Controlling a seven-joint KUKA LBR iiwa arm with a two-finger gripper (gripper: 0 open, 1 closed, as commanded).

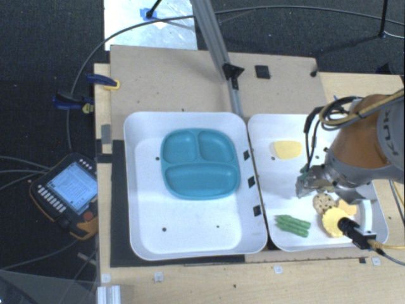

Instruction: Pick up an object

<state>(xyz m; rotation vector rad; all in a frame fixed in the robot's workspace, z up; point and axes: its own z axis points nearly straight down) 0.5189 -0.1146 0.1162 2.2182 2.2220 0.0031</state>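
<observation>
You have two shallow white bins side by side on the bench. The left bin (142, 233) contains a blue divided plate (200, 163) with three compartments, lying flat toward the far half of the bin; the plate's compartments hold nothing you can make out. The right bin (262, 170) contains four loose items. A pale yellow oval piece (286, 149) lies near the far left part of the bin, well apart from the rest. A green bean-like bundle (292, 225) lies near the front edge, toward the left. A brown speckled cookie-shaped piece (323, 202) lies further right, and a yellow piece (335, 221) sits just beside it on the front side, partly overlapped by a black fitting and cable from the arm. The arm reaches in from the right, its orange band above the right bin. The gripper (309, 183) is positioned low over the right bin, just beside the cookie-shaped piece on its far left side and between it and the pale yellow oval piece. At this resolution the gripper's end is a dark, blurred mass: you cannot tell whether it is released or clenched, and nothing is visibly grasped by it.
</observation>
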